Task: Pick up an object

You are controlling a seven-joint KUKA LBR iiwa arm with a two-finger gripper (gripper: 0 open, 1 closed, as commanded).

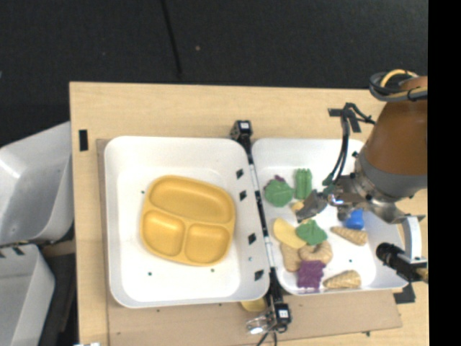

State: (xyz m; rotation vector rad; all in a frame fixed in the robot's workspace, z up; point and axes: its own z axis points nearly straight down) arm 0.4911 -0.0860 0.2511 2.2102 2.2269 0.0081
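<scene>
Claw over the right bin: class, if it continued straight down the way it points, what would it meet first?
Probably the green toy piece just below the claw, though depth is unclear from this slant.

The arm point(400, 139) is cut off at the right edge, and its bulk hides part of the right bin point(288, 150). A blue object point(354, 219) (shape unclear) peeks from beneath it. Small toys nearby blur together.
</scene>
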